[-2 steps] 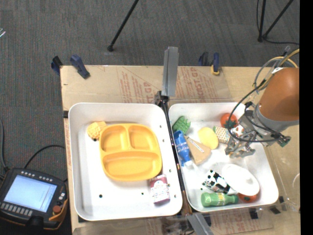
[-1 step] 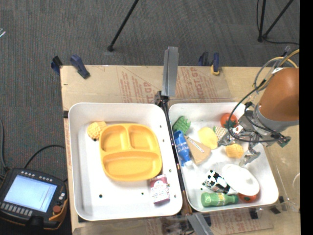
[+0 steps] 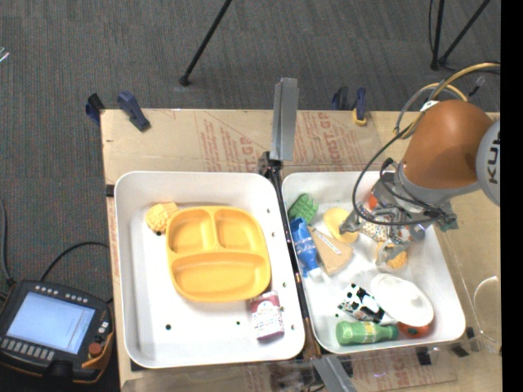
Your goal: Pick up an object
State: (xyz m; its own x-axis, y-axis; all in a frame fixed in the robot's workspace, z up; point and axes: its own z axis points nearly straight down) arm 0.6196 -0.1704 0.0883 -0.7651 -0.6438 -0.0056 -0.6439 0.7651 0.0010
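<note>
- Two white bins are seen side by side, and the arm [image 3: 445, 149] is hung over the right bin [image 3: 451, 296], so the step in hand looks like the approach or descent for a grab, nothing lifted yet as far as can be told
- The gripper [image 3: 391, 233] is parked low in the upper middle of that bin; whether it's spread or closed can't be told, it's too buried in wrist hardware and cables
- No single target is named by the task, so any object counts. Closest candidates are judged to be the small orange-yellow piece [image 3: 395, 259] just at 6 o'clock of the gripper, and the pale yellow round thing [image 3: 335, 220] at about 9 o'clock, just beside it
- A tan wedge [image 3: 333, 254] is laid at roughly 8 o'clock, with the blue bottle [image 3: 303, 247] past it against the bin's left wall and a green ridged item [image 3: 302, 208] further up at 10 o'clock
- Further off, at 6 to 7 o'clock, the white bowl-like piece [image 3: 402, 296], the black-and-white cow toy [image 3: 357, 301] and the green bottle [image 3: 365, 332] are bunched near the front wall
- The left bin [image 3: 131, 300] is taken up by a yellow divided tray [image 3: 218, 253], a corn-looking toy [image 3: 160, 216] and a small red carton [image 3: 266, 315], all well apart from the gripper
- For the next move, a straight drop onto one item is probably needed, then a clean close; clutter is tight here, so a neighbour could easily be nudged or pinched instead
</note>
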